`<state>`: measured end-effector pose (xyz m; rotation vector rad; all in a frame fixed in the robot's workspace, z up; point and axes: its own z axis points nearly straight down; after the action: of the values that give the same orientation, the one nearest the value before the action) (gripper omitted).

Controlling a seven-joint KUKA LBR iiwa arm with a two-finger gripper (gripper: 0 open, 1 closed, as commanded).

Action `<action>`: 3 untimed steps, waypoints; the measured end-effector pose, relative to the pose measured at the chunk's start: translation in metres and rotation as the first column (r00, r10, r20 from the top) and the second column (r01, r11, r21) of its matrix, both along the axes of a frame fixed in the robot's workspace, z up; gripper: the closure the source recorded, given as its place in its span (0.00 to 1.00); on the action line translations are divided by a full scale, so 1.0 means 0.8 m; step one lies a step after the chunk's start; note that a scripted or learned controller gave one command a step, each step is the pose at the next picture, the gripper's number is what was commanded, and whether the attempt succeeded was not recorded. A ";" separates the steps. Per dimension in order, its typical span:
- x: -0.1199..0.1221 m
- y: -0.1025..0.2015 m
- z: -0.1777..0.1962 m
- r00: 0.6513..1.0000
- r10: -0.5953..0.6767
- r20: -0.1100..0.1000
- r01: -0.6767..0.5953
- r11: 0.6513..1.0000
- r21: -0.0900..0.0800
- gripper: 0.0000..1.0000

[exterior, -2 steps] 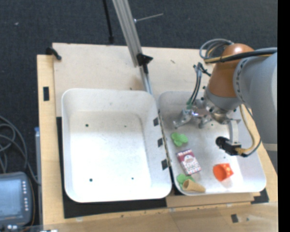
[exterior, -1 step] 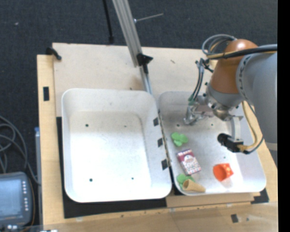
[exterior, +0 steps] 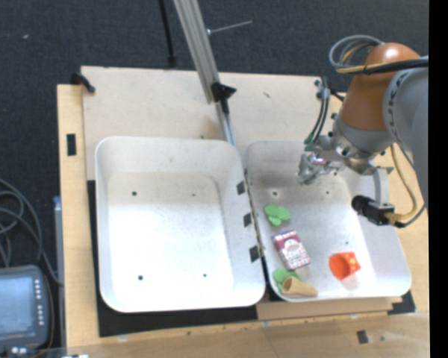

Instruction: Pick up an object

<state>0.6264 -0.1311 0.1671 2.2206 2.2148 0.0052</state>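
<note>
- Dark carpet surrounds a pale wooden bench that carries two shallow white bins side by side.
- At the left lies the left bin, with only a few small dark specks on its floor.
- Beside it, touching along the middle edge, sits the right bin, which holds all the loose things.
- A small green piece lies near the bin's left wall, about halfway down.
- Just below it rests a red and white carton, lying flat and slightly turned.
- A cone with a green end and a tan tip lies at the near rim, just below the carton.
- An orange cup lies to the right of the carton, apart from it.
- The grey arm with its orange band reaches in from the right, and the gripper hangs over the far part of the right bin, well apart from all four things.
- Whether the gripper is wide or narrow I cannot tell; nothing is seen in it.
- A metal rail slants down from the top toward the gap between the bins.
- A monitor sits on the floor at lower left.
</note>
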 end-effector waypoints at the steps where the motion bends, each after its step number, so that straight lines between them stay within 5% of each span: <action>1: 0.001 -0.001 0.054 1.000 0.004 -0.002 -0.004 1.000 0.001 1.00; 2: 0.002 -0.003 0.110 1.000 0.005 0.000 -0.005 1.000 0.000 1.00; 3: 0.025 0.060 0.101 1.000 0.008 -0.004 -0.008 1.000 0.001 1.00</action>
<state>0.6462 -0.0828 0.2478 2.2138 2.2261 0.0018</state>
